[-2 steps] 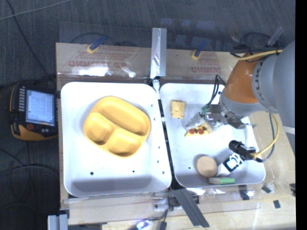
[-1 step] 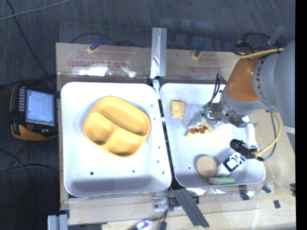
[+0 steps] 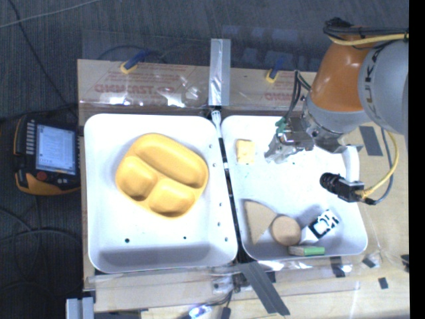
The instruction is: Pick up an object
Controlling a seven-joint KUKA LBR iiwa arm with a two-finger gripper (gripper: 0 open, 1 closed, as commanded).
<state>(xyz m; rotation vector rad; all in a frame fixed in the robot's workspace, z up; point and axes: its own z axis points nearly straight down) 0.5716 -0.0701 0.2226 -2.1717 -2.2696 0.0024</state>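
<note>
Claw [image 3: 282, 145] first: it sits in the upper middle-right of the frame, over the top part of the right bin [image 3: 358, 244], at the end of the grey arm with its orange band [image 3: 339, 72] coming in from the upper right. I cannot tell how the claw is set, as it is small and cluttered with cable and metal. Nothing is visibly caught in it, so by my reading the pick has not been made and the whole task is left to do.

By size, the biggest thing on the bench is the yellow lumpy cushion-like object [image 3: 161, 173], filling much of the left bin [image 3: 99, 244] in the centre-left of the frame, well apart from the claw. Next is the round tan ball [image 3: 286, 230], lower in the right bin, near its bottom edge. Then the pale yellow block [image 3: 245, 151], lying in the right bin's upper left corner, just left of the claw and the nearest candidate for a grasp. Smaller are the black-and-white piece [image 3: 323, 224] at the lower right and the thin green stick [image 3: 306, 250] along the bottom rim, just below the ball.

Judging from this, the claw is near the yellow block but not yet lowered on it; approach, closing and lift all lie ahead.
</note>
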